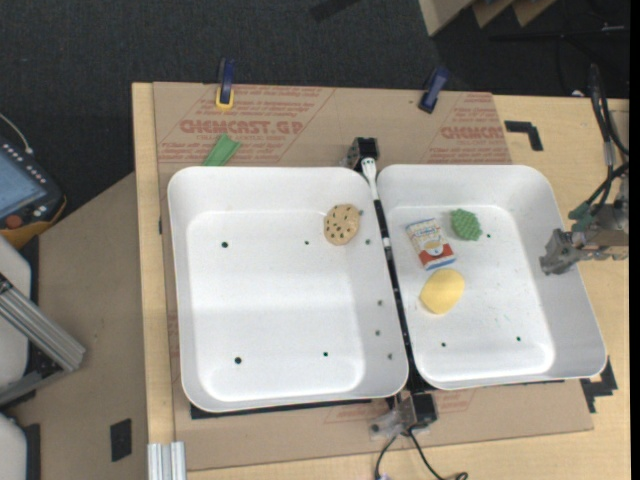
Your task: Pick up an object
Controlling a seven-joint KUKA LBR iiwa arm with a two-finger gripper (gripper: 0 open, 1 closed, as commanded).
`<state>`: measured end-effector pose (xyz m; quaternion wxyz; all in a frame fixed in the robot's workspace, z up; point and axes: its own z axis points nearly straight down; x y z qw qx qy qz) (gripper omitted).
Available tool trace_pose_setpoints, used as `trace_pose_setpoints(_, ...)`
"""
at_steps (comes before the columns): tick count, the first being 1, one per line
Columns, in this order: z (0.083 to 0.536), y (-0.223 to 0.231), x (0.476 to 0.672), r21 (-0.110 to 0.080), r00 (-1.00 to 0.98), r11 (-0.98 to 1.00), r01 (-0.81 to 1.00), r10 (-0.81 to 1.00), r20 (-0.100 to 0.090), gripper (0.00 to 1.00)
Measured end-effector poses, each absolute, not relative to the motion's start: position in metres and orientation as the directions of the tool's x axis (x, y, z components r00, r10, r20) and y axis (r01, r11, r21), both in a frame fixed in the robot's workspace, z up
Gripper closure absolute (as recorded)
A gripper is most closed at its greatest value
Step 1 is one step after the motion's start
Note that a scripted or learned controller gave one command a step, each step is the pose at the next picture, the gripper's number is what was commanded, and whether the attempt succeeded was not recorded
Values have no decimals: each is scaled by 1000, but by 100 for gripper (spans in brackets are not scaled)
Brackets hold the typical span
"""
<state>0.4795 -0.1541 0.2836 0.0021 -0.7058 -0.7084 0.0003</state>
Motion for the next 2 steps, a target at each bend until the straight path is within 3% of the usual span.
trace_pose_setpoints(2,316,4,480,5,-9,9,1000,1000,1,100)
